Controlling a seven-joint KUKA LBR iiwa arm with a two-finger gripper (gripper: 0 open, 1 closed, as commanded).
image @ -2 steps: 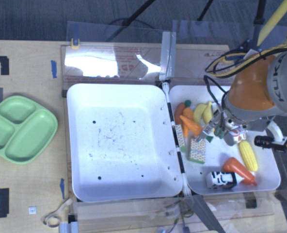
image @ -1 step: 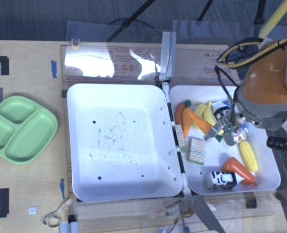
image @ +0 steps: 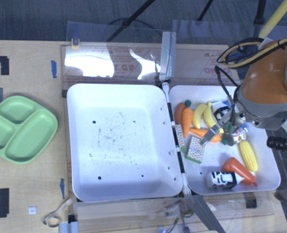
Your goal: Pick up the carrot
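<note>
Hovering low over the right bin (image: pixel 272 178), the tool (image: pixel 221 132), grip state indiscernible, sits among toy food near the carrot (image: pixel 187 118), not yet lifted.

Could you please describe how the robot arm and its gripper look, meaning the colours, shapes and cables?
The arm is rounded and bulky, with a broad orange band above a grey wrist section. Black and yellow cables loop beside it at the top and run down toward the wrist. The gripper is slim and metallic grey, with narrow fingers.
</note>
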